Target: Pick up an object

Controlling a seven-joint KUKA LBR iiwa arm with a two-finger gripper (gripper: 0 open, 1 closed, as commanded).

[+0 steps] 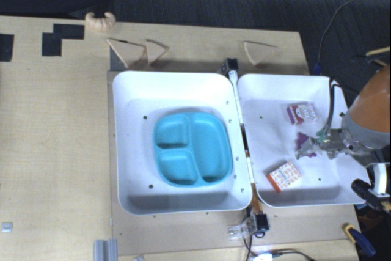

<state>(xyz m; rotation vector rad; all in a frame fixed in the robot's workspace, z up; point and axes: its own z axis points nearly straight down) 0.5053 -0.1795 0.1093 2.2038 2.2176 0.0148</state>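
Observation:
In the right bin (269,91) lie three small items. A purple and white packet (302,112) sits toward the back. A red and white patterned box (285,175) rests near the front. A small dark purple object (303,145) lies mid-bin. My gripper (320,145) reaches in from the right and sits low, right beside the purple object and apparently touching its right side. The grey arm with its orange band (372,108) covers the bin's right edge.
The left bin (131,131) holds a blue divided tray (192,147). A raised divider (240,125) separates the two bins. Cardboard wedges (146,51) stand behind the bins, and cables (256,226) lie at the front edge.

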